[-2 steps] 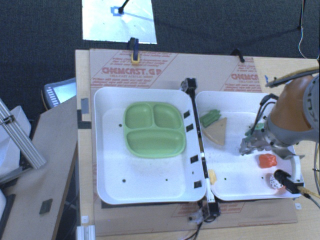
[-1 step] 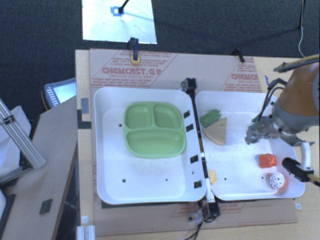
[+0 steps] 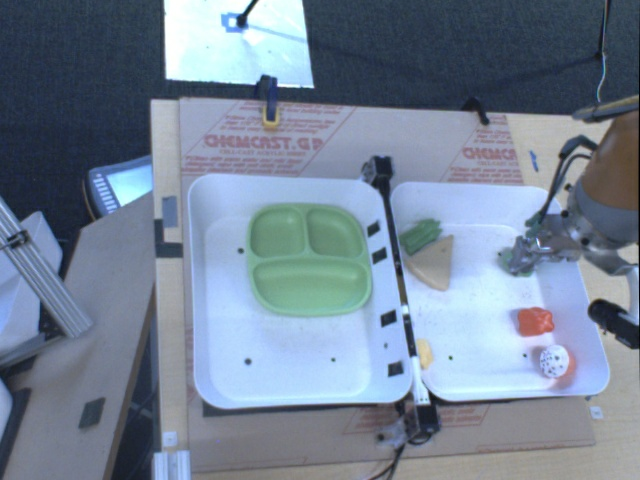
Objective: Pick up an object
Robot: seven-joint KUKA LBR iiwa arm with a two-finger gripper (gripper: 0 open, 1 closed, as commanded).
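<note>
Two bins: I see a green divided plate (image 3: 308,259) in the left.
Tool (image 3: 520,258): low in right bin (image 3: 480,378); grip I cannot tell.

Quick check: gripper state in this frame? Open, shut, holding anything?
Gripper: cannot tell open or shut; it sits low over the right bin, with nothing visibly between its fingers.

I'm looking at a robotics lab bench. 2 white bins (image 3: 300,393) sit on protective board (image 3: 330,133); aluminium framing (image 3: 40,278) stands alongside.
</note>
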